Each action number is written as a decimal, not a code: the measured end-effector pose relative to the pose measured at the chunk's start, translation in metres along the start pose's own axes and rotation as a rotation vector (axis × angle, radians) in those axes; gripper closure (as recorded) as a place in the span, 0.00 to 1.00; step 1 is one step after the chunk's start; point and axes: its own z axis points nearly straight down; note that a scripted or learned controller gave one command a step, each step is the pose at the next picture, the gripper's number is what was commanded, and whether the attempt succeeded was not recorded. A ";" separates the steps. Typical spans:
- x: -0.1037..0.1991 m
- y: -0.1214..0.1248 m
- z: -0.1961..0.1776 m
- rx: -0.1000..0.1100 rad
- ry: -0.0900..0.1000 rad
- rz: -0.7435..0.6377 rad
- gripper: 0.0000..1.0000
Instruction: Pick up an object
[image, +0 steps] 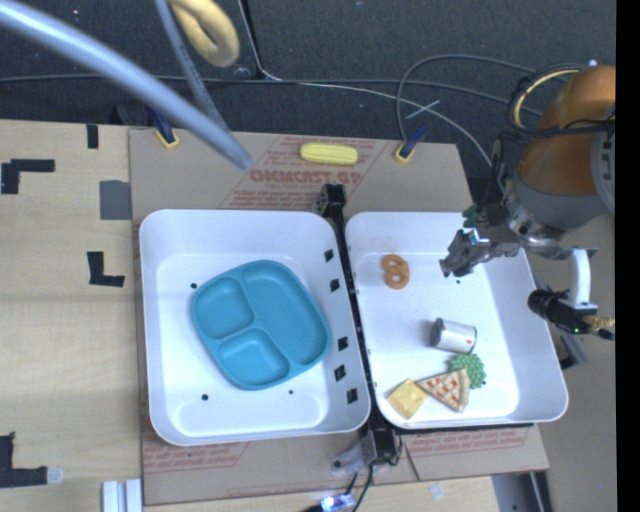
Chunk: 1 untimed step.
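- We see the bench (60, 300), pale wood with a sheet of brown cardboard (290, 175) on it, spreading out to the left of the gripper and beneath it.
- The arm (565, 150), grey with an orange band, comes in from the right edge and ends at the gripper (462, 255), which hangs over the upper right part of the right bin (535, 400).
- We cannot tell how the gripper's jaws stand; the tip is dark and small against the white floor, and we see nothing between them.
- The left bin (165, 400) lies well to the gripper's left, touching the right bin along a shared middle edge.
- A blue divided plate (260, 322) sits in the left bin, far to the left of the gripper and lower in the view.
- A yellow corn cob (328, 154) lies on the cardboard behind the bins, up and to the left of the gripper.
- A pizza slice (446, 388) lies well below the gripper, near the front of the right bin.
- A yellow cheese wedge (405, 398) touches the slice's left side.
- A small grey can (452, 333) lies on its side below the gripper, apart from it.
- A green broccoli piece (470, 368) sits just under the can.
- A small pretzel (395, 271) lies near the gripper, to its left and slightly lower.
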 end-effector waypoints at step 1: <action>0.054 0.003 -0.007 0.005 0.003 -0.005 1.00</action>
